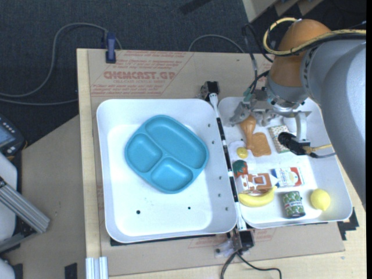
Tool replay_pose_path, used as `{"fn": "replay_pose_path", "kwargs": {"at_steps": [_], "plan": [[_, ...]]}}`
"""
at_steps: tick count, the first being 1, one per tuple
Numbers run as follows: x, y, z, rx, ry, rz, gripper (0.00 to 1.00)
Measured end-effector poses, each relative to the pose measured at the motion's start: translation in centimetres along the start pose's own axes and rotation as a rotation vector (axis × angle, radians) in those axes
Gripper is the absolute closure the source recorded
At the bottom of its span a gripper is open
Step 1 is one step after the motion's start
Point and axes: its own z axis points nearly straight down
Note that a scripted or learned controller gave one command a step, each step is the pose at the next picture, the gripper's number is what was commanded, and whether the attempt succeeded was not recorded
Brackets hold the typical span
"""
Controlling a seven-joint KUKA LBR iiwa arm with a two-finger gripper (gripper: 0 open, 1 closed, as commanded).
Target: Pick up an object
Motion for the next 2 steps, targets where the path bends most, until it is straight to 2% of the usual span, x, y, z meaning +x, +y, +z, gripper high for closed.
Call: {"fn": "replay_pose_path", "kwargs": {"at_steps": [1,2], "plan": [[-0.1,0.0,0.0,0.000,0.000,0.000,0.00],[0.0,0.1,-1.1,-0.003,-0.001,-0.001,1.00]]}}
